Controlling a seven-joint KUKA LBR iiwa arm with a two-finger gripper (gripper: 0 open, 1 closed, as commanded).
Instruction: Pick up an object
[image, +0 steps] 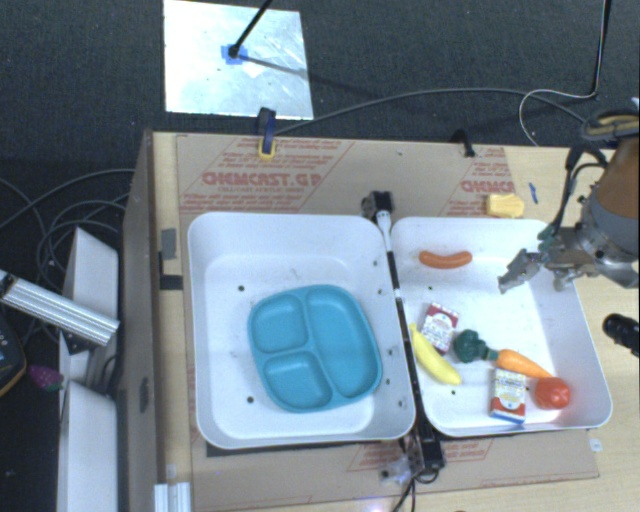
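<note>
The grey two-finger gripper (537, 271), fingers spread and empty, hangs at the frame's right over the right white bin (600, 385), where the packed toys at lower right, like the yellow plastic banana (437, 358), risk a glancing miss.

Toy foods (470, 347) lie scattered in right bin (580, 330).

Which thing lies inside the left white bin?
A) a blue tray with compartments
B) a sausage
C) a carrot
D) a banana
A: the blue tray with compartments lies in the left white bin, while the banana, sausage and carrot all lie in the right bin.
</note>
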